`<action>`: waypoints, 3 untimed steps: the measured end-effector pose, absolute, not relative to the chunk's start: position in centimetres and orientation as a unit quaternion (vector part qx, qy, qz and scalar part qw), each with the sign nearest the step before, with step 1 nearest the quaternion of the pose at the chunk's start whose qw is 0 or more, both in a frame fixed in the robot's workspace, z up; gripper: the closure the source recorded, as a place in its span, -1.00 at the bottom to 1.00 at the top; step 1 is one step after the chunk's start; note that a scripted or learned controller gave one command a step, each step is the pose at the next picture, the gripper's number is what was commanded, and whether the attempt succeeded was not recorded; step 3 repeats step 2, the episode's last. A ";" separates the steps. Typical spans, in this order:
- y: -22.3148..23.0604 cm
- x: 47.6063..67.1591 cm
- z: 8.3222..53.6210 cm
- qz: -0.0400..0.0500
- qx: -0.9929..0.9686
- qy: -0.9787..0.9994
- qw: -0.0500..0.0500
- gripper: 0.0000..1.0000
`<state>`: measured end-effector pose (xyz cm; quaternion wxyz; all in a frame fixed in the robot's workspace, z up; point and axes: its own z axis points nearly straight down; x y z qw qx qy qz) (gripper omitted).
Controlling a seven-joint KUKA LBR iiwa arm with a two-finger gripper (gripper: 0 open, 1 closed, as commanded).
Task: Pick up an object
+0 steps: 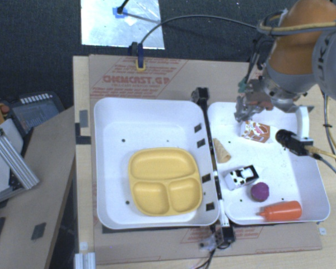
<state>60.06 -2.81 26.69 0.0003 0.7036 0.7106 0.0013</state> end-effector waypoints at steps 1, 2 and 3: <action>3.2 59.5 25.2 0.001 0.703 0.711 0.000 1.00; 8.7 58.4 23.5 0.001 0.703 0.711 -0.001 1.00; 8.7 58.4 23.5 0.001 0.703 0.711 -0.001 1.00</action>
